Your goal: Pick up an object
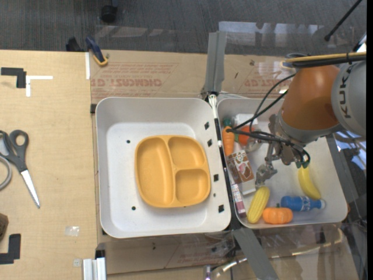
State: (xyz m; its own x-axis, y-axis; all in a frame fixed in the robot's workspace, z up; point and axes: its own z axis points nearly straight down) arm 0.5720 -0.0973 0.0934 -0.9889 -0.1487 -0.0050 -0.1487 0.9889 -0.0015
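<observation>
- The gripper point(267, 174) hangs low inside the right-hand bin point(338, 214), its metal fingers pointing down at the upper end of a toy corn cob point(258, 205); nothing shows between the fingers, though whether they are spread or closed I cannot tell
- The corn cob lies at a slant near the bin's front wall, just beside a small orange pumpkin-like toy point(277, 216) and close to a blue bottle point(301, 203)
- It looks like light, stiff moulded plastic: rounded and smooth, so likely to roll or squirt out of a pinch across its tip
- Best hold, in my judgement, is across the cob's middle, fingers closing on its short axis, where the sides run nearly parallel
- A brown snack packet point(242, 168) and a pink-capped marker point(237, 196) lie just to its left; a finger could snag them
- A toy banana point(308, 182) lies well apart on the right, a toy carrot point(228, 140) at the bin's left wall
- The left bin point(111, 156) holds a yellow divided plate point(172, 171)
</observation>
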